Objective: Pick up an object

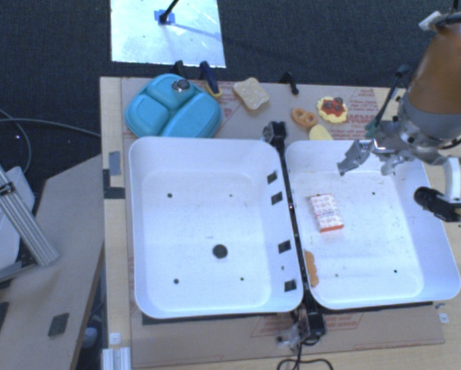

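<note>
A small white box with a red-orange side (pixel 325 212) lies in the middle of the right bin (pixel 385 284). A small orange piece (pixel 311 268) rests at that bin's left wall, near the divider. A small dark disc (pixel 220 250) lies in the left bin (pixel 176 284). My gripper (pixel 368 163) hangs over the back of the right bin, up and to the right of the box and apart from it. Its two grey fingers (pixel 351 159) stand spread open with nothing between them.
Behind the bins on the bench lie a blue sectioned plate (pixel 173 108), a toast slice (pixel 251 93), a pretzel (pixel 304 116), a small round tart (pixel 332 109) and a yellow piece (pixel 320 133). A black part (pixel 439 201) juts over the right bin's right rim.
</note>
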### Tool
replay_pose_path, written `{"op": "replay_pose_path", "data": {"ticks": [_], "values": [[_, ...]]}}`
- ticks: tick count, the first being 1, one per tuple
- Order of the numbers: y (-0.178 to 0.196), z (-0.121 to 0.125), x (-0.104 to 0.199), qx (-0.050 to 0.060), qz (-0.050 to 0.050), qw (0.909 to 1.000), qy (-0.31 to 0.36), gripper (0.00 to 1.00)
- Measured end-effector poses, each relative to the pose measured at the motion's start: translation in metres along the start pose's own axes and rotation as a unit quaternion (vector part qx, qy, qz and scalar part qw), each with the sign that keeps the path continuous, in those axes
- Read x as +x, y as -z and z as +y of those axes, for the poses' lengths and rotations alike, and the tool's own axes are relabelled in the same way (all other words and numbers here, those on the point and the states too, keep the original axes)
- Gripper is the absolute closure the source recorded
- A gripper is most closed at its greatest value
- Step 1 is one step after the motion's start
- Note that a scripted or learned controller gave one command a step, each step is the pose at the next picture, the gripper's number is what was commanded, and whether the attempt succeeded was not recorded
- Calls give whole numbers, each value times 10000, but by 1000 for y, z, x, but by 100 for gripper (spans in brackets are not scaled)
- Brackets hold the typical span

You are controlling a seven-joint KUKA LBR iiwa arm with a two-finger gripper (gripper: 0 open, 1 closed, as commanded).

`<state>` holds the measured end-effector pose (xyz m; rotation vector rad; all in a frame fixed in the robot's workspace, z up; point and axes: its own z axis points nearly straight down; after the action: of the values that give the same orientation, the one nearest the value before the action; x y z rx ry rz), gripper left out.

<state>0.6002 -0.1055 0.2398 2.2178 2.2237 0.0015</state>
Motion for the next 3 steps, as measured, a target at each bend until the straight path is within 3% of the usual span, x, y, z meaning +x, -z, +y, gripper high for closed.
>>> {"op": "replay_pose_path", "data": {"ticks": [1,2,3], "values": [[-162,59,0,-10,-3,10000,24,0],[-144,-45,-46,37,1,10000,-45,0],[-150,1,-93,-33,-13,10000,-11,0]]}}
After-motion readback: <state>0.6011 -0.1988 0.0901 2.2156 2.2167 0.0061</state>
